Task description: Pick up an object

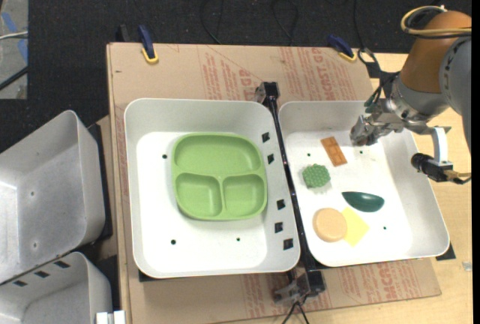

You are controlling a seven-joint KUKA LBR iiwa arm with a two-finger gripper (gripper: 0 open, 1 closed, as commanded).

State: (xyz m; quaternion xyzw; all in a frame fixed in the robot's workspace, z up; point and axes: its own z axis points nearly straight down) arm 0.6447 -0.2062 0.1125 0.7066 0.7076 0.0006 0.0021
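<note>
The right bin (420, 229) holds an orange-brown block (334, 151) near its upper middle, a green bumpy ball (316, 177) just below it, a dark green scoop-shaped piece (364, 201), and a tan disc (329, 224) touching a yellow square (355, 227). The gripper (365, 130) hangs near the block's upper right, apart from it; I cannot tell how its jaws stand. The left bin (146, 187) holds a light green divided tray (220, 175).
</note>
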